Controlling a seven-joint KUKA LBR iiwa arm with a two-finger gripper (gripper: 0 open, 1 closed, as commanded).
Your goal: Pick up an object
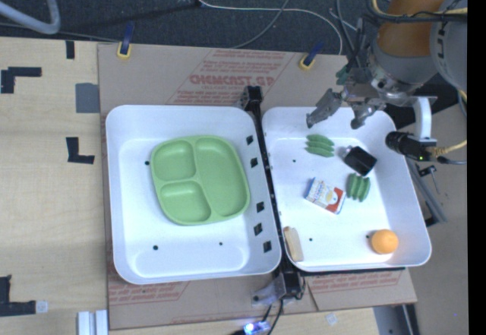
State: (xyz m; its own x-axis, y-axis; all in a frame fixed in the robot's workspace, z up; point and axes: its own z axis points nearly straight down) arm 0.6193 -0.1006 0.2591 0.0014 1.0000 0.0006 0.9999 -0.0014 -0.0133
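My gripper point(341, 113) hangs over the far edge of the right bin point(406, 208), open, with nothing between its fingers. Just below it in the bin lies a green pod-shaped toy point(320, 146). A black block point(359, 159) sits to the right of that, with a second green toy point(358, 187) under it. A small white, blue and red carton point(325, 195) lies near the bin's middle. In the near right corner rests an orange ball point(384, 241). A tan stick-like piece point(292, 243) lies at the bin's near left edge.
The left bin point(125, 197) holds a light green divided plate point(199, 180). A black divider point(262, 174) runs between the two bins. Cables trail across the dark floor behind the bench, and yellow clamps point(307, 61) pin the cardboard sheet.
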